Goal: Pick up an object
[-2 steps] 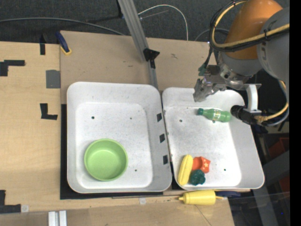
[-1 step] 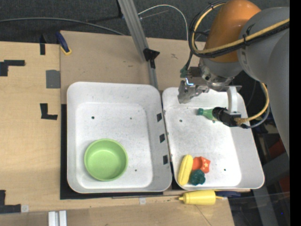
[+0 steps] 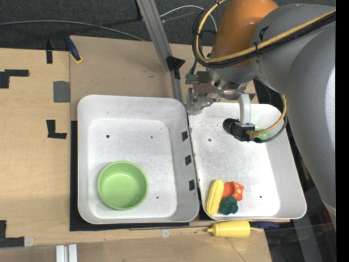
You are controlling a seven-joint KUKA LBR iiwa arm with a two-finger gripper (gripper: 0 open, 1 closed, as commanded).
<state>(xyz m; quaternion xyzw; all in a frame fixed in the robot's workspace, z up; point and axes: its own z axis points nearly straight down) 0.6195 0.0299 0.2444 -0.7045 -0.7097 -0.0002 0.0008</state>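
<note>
My gripper point(image 3: 197, 103) hangs over the far left corner of the right bin point(image 3: 267, 168), close to the wall between the two bins. A small cluster lies in the near left corner of that bin: a yellow banana-like piece point(image 3: 214, 195), a red piece point(image 3: 234, 190) and a dark green piece point(image 3: 229, 205), all touching. They are well nearer the front than the gripper. A light green bowl point(image 3: 122, 185) sits upright in the near left part of the left bin point(image 3: 125, 113).
A yellow object point(image 3: 232, 229) lies on the bench just outside the right bin's front edge. A slanted grey pole point(image 3: 155, 31) rises behind the bins. A black fitting with cables point(image 3: 242, 129) hangs from the arm over the right bin.
</note>
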